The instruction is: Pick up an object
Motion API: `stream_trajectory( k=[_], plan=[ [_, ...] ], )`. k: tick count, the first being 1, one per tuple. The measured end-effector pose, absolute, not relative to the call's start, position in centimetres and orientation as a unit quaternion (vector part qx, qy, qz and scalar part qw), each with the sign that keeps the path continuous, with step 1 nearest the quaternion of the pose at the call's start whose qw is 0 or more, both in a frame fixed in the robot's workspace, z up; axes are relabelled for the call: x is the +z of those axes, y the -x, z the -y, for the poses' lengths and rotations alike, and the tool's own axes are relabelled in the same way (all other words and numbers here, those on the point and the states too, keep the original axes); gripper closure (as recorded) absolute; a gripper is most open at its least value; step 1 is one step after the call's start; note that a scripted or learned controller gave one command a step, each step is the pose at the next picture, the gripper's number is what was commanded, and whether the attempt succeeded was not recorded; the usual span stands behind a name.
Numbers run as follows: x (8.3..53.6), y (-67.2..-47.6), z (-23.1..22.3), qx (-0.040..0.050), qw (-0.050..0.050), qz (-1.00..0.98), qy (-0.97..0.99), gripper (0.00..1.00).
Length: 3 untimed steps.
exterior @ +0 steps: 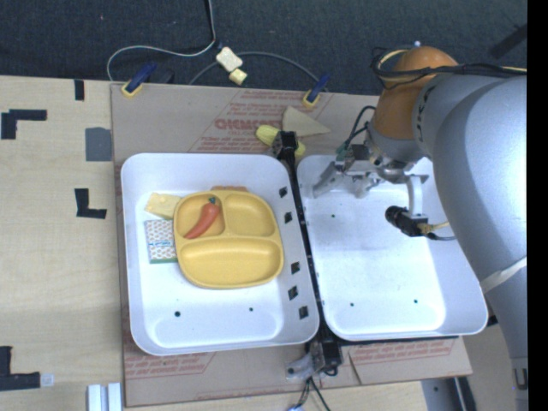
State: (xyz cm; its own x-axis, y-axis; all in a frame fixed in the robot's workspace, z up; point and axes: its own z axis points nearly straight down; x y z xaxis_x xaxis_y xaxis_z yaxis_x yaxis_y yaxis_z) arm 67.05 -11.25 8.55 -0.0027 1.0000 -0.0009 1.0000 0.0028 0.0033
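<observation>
From my feed the biggest thing is the grey arm (479, 169), which fills the right side and reaches over the far end of the right bin (385, 315); its orange band (409, 92) sits just above the wrist. Under both bins lies a brown cardboard sheet (171, 127) on the pale wooden bench (51, 272). The left bin (214, 332) sits just beside the right one, the two joined along a middle seam with black clips. In the left bin I see a yellow divided plate (231, 251), flat on the floor towards the far half. The gripper (347, 176) hangs low at the far left corner of the right bin, near the seam; I cannot tell from this angle how it is set, and I see nothing in it. On the plate's far left compartment lies an orange carrot-shaped toy (205, 218) with a green tip. Just left of the plate, touching its edge, are a pale yellow wedge (160, 204) and a small patterned card (159, 241).
</observation>
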Motion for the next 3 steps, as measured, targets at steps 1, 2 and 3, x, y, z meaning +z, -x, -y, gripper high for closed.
stream_trajectory(
  k=[1, 2, 3],
  plan=[
    [9.6, -67.0, 11.2, 0.0001, 0.003, -0.708, -0.706, 1.0],
    [19.1, -61.6, 4.5, 0.0037, 0.002, -0.71, -0.705, 1.0],
    [18.8, -60.7, -2.8, 0.0005, -0.002, -0.71, -0.704, 1.0]
  ],
)
